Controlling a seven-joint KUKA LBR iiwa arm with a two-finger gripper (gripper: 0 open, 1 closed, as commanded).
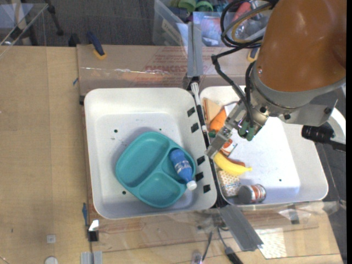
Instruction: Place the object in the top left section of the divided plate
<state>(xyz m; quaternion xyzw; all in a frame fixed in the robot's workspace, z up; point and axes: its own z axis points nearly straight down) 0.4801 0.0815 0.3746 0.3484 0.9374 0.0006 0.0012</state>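
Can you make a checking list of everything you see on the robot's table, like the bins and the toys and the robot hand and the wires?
Surface: light wooden bench bearing two shallow white bins, left bin and right bin, side by side.
Job's things: teal divided plastic plate in the left bin; a blue plastic bottle with a white cap lies in its right section.
Clutter: in the right bin, a yellow banana, an orange carrot-shaped toy and a small metal can.
Grippers: two-finger gripper low over the right bin's left side, above the banana.
Cables: black cables looping by the arm's orange band.
Surroundings: clear tub of colourful toys behind the bins.
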